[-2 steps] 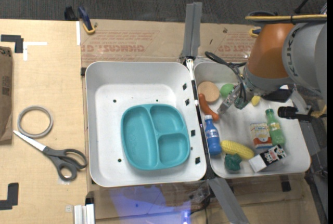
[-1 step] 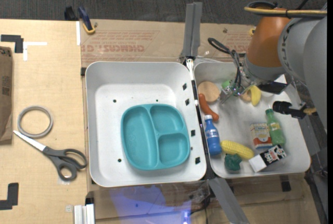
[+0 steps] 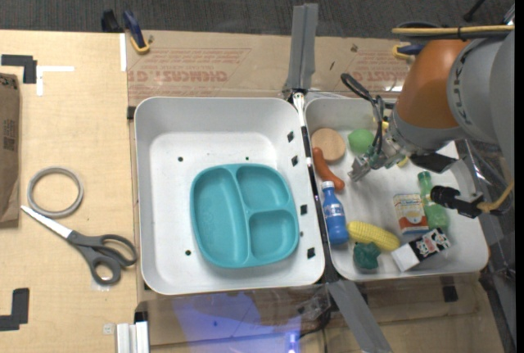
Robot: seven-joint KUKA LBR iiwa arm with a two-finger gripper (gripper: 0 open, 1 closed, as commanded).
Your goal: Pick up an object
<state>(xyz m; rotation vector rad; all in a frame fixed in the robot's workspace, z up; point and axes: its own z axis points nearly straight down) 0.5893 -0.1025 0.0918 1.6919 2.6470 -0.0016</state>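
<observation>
Altogether, one teal tray (image 3: 244, 214), two white bins (image 3: 155, 179).

Divided plate (image 3: 244, 214) in left bin (image 3: 155, 179); bottle (image 3: 332, 214), corn (image 3: 373, 234) in right bin (image 3: 467, 257).

Rt bin crowded, left bin open round the tray.
Blue bottle (image 3: 333, 214), carrot (image 3: 327, 169), corn (image 3: 373, 234) block rt bin's (image 3: 471, 257) left & bottom; bare floor mid-frame of it. Left bin (image 3: 164, 179): teal tray (image 3: 245, 214) centre, free strip along top.

Bright, even overhead light, soft shadows, bluish glare at the bottom edge.
</observation>
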